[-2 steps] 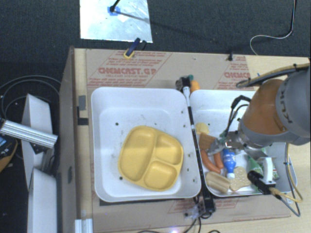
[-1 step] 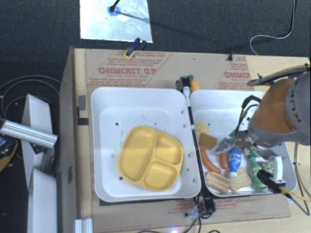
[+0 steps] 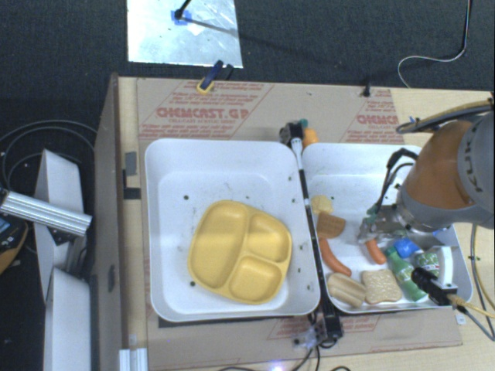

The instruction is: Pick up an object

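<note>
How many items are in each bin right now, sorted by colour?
Left bin:
Yellow: 1, divided plate

Right bin:
Orange: 2, sausages
Tan or brown: 4, bread-like pieces
Green: 1
Blue: 1

Total: 9

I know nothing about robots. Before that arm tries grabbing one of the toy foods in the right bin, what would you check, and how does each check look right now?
1. Gripper above the right bin: ok.
2. Target within reach, small orange piece just below gripper: ok.
3. Object already held: cannot tell.
4. Room around target, blue piece and green bottle crowd it: not ok.
5. Yellow divided plate in the left bin, out of the way: ok.
</note>
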Controlling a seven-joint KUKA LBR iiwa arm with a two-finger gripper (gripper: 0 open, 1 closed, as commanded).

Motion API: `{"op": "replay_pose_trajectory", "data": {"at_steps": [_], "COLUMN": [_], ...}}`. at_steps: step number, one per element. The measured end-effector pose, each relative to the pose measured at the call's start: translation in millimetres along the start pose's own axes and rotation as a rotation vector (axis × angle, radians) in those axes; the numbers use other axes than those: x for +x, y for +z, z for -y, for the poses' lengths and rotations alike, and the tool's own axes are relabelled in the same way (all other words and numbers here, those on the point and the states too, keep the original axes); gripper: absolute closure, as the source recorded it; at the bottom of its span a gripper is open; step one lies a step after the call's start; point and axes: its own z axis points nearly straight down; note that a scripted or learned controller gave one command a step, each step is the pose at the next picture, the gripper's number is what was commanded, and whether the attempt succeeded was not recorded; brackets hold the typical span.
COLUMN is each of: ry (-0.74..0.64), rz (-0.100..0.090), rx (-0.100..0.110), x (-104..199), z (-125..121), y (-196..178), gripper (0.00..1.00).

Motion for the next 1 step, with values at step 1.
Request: {"op": "replay_pose_trajectory", "data": {"at_steps": [1], "ry": [-0.003], "rz": [-0.001], "rx": [0.000], "x": [87.0], "z": [-12.8], "y": [-90.2], "gripper": [1.00]}}
